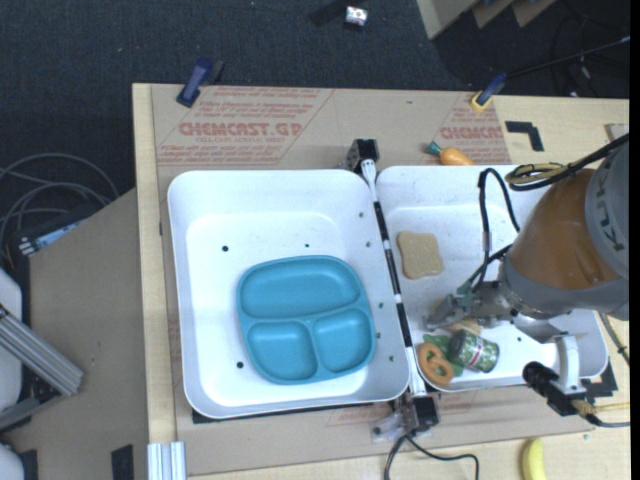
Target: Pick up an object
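In the right bin [440,193] a tan bread slice [420,253] lies near the left wall. A green can [472,352] lies on its side near the front edge, with an orange round piece [435,364] touching its left end. My gripper [458,310] hangs low just above and behind the can, between it and the bread slice. The grey arm with its orange band [565,243] covers the right half of this bin.
The left bin [200,208] holds a blue divided plate [305,316]. A small orange carrot-like item [452,155] lies on the bench behind the right bin. Clips [198,81] sit at the bench's back edge. A yellow item [533,458] lies at the front right.
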Robot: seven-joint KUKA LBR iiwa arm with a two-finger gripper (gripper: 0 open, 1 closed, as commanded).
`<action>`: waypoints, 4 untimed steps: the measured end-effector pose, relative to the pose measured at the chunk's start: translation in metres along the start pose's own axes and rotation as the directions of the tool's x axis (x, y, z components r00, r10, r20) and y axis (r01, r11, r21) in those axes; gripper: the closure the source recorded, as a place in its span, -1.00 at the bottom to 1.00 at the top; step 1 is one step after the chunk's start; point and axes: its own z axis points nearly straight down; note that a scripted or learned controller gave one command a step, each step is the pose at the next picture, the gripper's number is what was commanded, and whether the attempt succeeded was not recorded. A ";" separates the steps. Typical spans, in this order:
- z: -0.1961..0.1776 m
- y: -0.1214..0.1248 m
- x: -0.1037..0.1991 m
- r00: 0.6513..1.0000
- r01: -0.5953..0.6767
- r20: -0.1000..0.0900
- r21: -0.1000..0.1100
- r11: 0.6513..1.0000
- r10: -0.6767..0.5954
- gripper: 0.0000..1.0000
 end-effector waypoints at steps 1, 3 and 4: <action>0.000 0.000 -0.002 1.000 0.000 0.000 0.000 1.000 0.000 -1.00; 0.000 0.000 -0.002 1.000 0.001 0.000 0.000 1.000 -0.001 -1.00; 0.000 0.000 0.004 1.000 0.001 -0.001 0.001 1.000 -0.001 -1.00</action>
